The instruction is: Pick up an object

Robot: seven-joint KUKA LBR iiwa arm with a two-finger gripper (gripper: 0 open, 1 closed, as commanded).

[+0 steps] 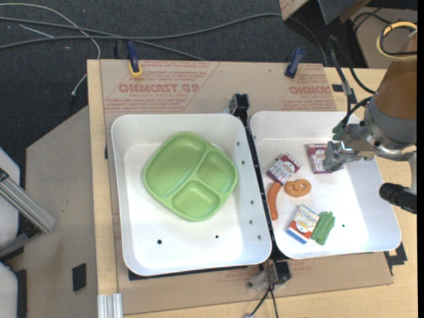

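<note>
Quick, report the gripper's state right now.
Two-finger gripper: over the right white bin, beside the small maroon packet; open or shut cannot be told, and nothing visibly held.

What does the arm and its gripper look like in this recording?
The arm enters from the right as a thick rounded body: an orange band above, pale grey casing below. A grey metallic gripper sits at its end, small and blocky, with dark cables running behind it. No markings are readable on it.
</note>
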